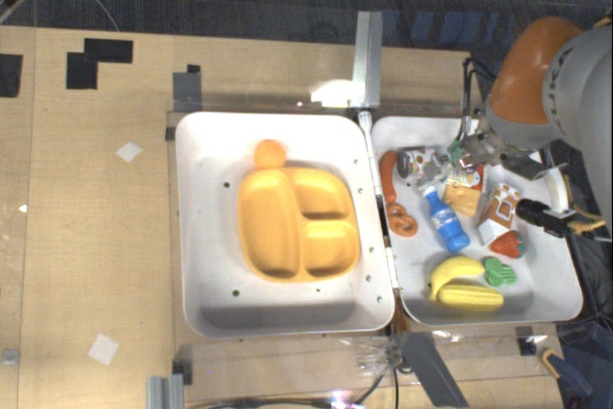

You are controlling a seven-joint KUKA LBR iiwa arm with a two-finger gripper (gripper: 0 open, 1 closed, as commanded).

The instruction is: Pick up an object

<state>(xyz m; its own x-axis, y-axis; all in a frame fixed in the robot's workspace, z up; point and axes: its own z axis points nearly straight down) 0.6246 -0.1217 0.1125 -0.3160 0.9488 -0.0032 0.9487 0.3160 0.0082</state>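
The right bin (560,302) holds several small things: a blue bottle (444,221), a yellow banana (464,284), a green toy (500,273), a red strawberry (508,244), a brown pretzel (402,224), a red sausage (387,173), a small carton (499,206), a tan slice (463,199) and a silver can (413,163). My gripper (464,156) is low over the bin's far middle, right above the tan slice and beside the can. The grey and orange arm (536,91) hides its upper part.
In the left bin (201,283) lies a yellow divided plate (292,223) with a small orange ball (270,152) at its far edge. A metal post (368,62) stands behind the wall between the bins. Black cables (560,217) hang over the right bin's right side.
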